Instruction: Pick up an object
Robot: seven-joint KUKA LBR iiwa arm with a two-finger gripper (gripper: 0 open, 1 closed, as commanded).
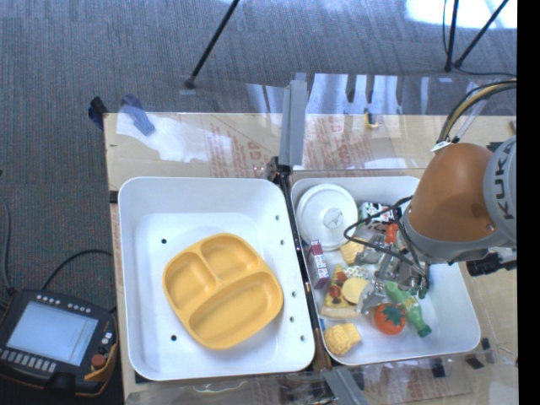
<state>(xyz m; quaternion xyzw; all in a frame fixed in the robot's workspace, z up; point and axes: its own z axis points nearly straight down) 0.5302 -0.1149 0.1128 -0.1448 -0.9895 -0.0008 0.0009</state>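
Note:
The right bin [467, 312] holds a heap of toy food: a red tomato [390, 319], a green bottle [412, 312] beside it, a yellow corn cob [343, 338] at the front, a pale yellow wedge [355, 289] and a small purple box [319, 265]. A white round lid [329, 214] lies in the bin's far left corner. My gripper [390, 267] hangs low over the middle of the heap, just above the tomato and the bottle. The orange wrist band [451, 194] covers the bin's far right part. Nothing shows as lifted.
The left bin [135, 226] carries a yellow divided plate [222, 290]. A grey upright post [293, 129] stands behind the seam between the bins. A teach pendant [55, 336] lies on the floor at lower left. Crumpled white paper [173, 137] rests on the bench's far left.

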